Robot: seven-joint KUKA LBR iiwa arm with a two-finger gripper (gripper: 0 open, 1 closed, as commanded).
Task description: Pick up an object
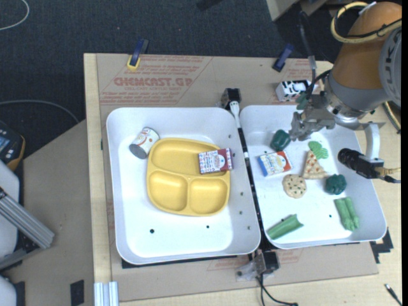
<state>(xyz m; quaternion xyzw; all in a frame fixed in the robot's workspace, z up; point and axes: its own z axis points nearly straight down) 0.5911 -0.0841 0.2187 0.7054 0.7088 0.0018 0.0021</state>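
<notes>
the arm (366, 50) reaches in from the right, grey with an orange band above the wrist, and its end effector (305, 125) hangs over the upper part of the right bin (370, 231). whether its fingers are apart or together, i cannot tell; nothing can be seen clamped between them.

just below and left of the end effector lies a dark green lump (279, 139), close to it, though contact cannot be judged. to the right of that lump sits a light green leafy piece (317, 149), and under it a pizza slice (312, 166) pointing up. left of the slice is a small blue and white carton (274, 164), and below them a round cookie (294, 185). a dark green broccoli-like piece (335, 183) lies right of the slice. nearer the bottom rim rest two long green vegetables: one tilted at the lower left (283, 226), one at the lower right (347, 213).

the left bin (127, 234) holds a yellow divided plate (185, 190) with a small red and white box (214, 161) lying on its upper right part. a little can (144, 142) lies on its side just beyond the plate's upper left corner.

both bins sit side by side on the brown tabletop (159, 78), with a blue and yellow clamp (136, 54) at its far edge.
</notes>
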